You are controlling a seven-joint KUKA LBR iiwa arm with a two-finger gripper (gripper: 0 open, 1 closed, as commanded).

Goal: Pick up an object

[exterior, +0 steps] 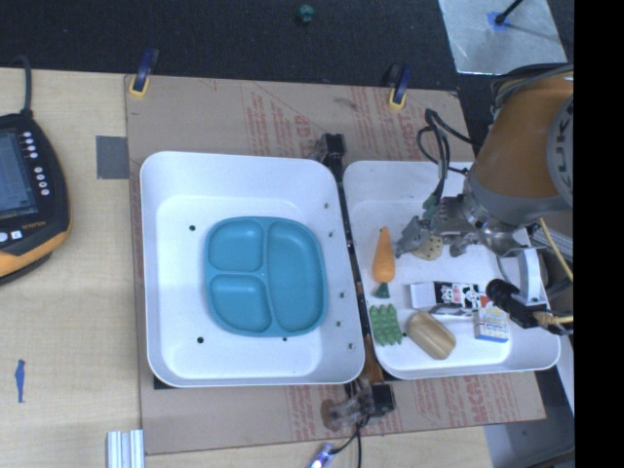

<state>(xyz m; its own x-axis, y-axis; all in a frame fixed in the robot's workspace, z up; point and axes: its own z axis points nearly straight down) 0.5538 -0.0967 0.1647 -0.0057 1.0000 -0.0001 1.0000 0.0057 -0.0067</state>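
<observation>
**Gripper low over the right bin, carrot just to its left**

Nearest the camera, at the front of the right bin (546, 361), you have a tan wooden block (431, 334) lying aslant, with a green studded piece (386, 324) just to its left against the dividing wall.

No object is named for the pick, so judge by reach. The gripper (436, 232) hangs low in the middle of the right bin, above a small speckled item (431, 251) that it partly hides. You cannot tell whether the gripper is spread or pressed together; the dark linkage blurs into shadow. Nothing is seen held.

The carrot (384, 254) lies just to the gripper's left as the camera sees it, apart from it, long axis running front to back, green stub toward the camera. In my judgement, a grasp on it would want a closing direction across that axis.

In front of the gripper lies a flat black-and-white package (450, 293); its printing is too small to read. A small blue-and-white carton (492, 326) sits to its right, likewise illegible.

In the left bin (171, 354) rests a blue divided plate (264, 276), well apart from the arm. A handheld controller (29, 193) lies on the bench at far left; its screen cannot be read.
</observation>
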